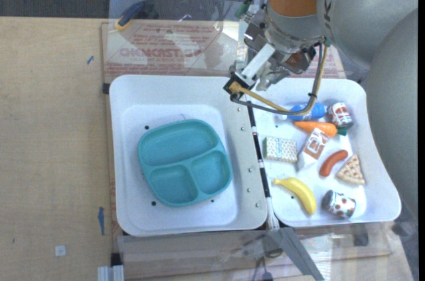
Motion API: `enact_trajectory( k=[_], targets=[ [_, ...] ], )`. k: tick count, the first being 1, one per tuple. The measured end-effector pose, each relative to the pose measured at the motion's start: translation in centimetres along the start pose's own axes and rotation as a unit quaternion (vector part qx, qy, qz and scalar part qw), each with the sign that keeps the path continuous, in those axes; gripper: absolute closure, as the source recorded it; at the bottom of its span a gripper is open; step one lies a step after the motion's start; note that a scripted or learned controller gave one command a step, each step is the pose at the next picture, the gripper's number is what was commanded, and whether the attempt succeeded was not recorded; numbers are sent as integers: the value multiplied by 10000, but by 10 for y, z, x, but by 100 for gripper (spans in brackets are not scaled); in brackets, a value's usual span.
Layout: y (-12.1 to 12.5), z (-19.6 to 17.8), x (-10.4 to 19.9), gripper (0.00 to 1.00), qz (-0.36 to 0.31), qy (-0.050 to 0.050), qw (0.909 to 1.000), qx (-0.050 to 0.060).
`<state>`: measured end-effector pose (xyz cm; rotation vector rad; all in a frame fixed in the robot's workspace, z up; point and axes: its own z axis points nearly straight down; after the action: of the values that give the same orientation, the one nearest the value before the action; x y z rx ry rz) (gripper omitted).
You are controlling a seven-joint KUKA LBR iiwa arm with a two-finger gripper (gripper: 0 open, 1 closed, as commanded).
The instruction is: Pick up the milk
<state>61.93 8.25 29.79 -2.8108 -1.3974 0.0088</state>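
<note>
The milk (314, 144) is a small white carton with an orange-red label. It lies tilted in the middle of the right bin (372, 140), just below a carrot (316, 127). My gripper (287, 68) hangs over the far left corner of that bin, above and to the left of the milk and well apart from it. The wrist hides what is between its tips.
Around the milk lie a cracker (281, 149), a sausage (333, 163), a pizza slice (351, 171), a banana (298, 193), a spotted cup (339, 204), a red can (340, 115) and a blue thing (315, 110). The left bin (126, 113) holds a teal divided plate (184, 161).
</note>
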Motion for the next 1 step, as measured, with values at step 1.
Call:
enact_trajectory(
  k=[1],
  targets=[
    [-37, -10, 31, 100, -356, 12, 9994, -22]
  ],
)
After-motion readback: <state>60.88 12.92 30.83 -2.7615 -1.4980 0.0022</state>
